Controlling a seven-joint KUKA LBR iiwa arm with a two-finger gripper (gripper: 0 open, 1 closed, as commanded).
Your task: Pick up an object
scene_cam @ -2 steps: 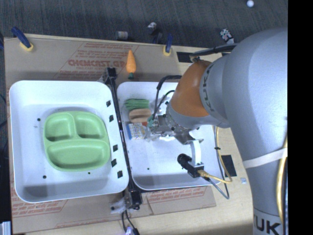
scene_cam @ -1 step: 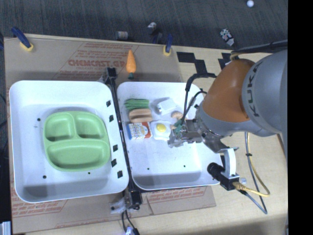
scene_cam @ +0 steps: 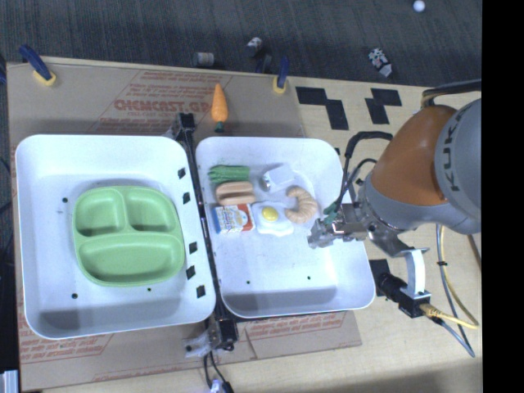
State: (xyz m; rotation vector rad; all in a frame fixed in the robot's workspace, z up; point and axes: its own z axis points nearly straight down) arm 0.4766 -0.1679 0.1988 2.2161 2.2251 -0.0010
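The right bin (scene_cam: 278, 289) holds several toy foods in its upper half: a green bean bundle (scene_cam: 228, 173), a hot dog (scene_cam: 235, 191), a red and white carton (scene_cam: 232, 218), a fried egg (scene_cam: 273, 218), a tan croissant (scene_cam: 301, 204) and a clear wrapped piece (scene_cam: 275, 178). My gripper (scene_cam: 326, 232) hangs over the right side of this bin, just right of and below the croissant. It is seen from above and nothing shows between its fingers.
A green divided plate (scene_cam: 127, 233) lies in the left bin (scene_cam: 41, 219). A toy carrot (scene_cam: 219, 103) rests on the cardboard behind the bins. Black clips join the two bins along the middle. Cables trail at the bench's right edge.
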